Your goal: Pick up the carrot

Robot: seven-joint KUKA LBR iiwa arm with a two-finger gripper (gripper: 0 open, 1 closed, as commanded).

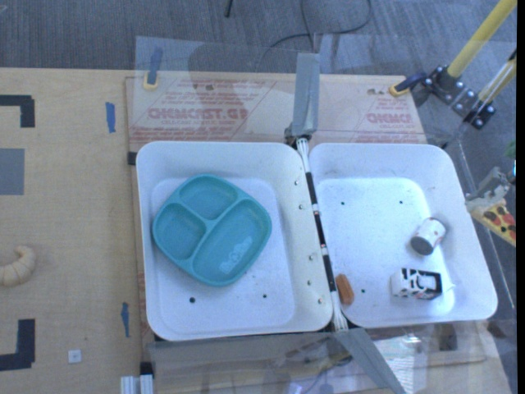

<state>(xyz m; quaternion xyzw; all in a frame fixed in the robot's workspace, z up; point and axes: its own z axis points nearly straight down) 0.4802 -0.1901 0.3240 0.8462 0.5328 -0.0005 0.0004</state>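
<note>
small orange carrot (344,289) hugs right white bin (373,179)'s left wall, near front corner | risk: finger jams on wall, pinch slips | fingers: cannot tell

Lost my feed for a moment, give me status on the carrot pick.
Carrot lying in right bin, tight against its left wall, near front corner. Small can and black-and-white toy sit apart to its right, not blocking.

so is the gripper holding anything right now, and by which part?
Nothing is visibly held. The carrot lies loose on the floor of the right bin, at its left edge by the divider, with nothing touching it.
</note>
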